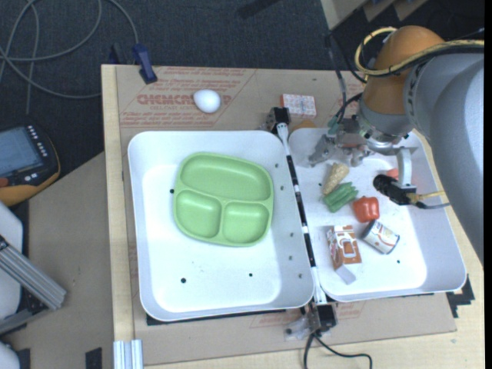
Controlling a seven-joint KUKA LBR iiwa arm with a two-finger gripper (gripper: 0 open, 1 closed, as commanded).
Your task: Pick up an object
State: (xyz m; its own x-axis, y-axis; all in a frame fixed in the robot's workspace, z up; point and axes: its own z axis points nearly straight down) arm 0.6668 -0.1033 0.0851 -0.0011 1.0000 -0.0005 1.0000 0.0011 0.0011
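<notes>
Metal tool (pixel 336 151) above pale cone-shaped piece (pixel 334 178), beside ribbed green pod (pixel 339 197) in right bin (pixel 430 271); grip state impossible to tell.

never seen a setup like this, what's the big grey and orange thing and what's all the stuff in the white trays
That is a robot arm, filmed by one camera looking down at a slant. It reaches in from the right, and its claw hangs over the right bin. That bin holds small toy groceries: a pale corn-like piece, a green vegetable, a red pepper, a small can and a little carton. The left bin holds a green divided plate. A white egg-shaped thing lies outside on the bench. I cannot see anything held in the claw.
</notes>
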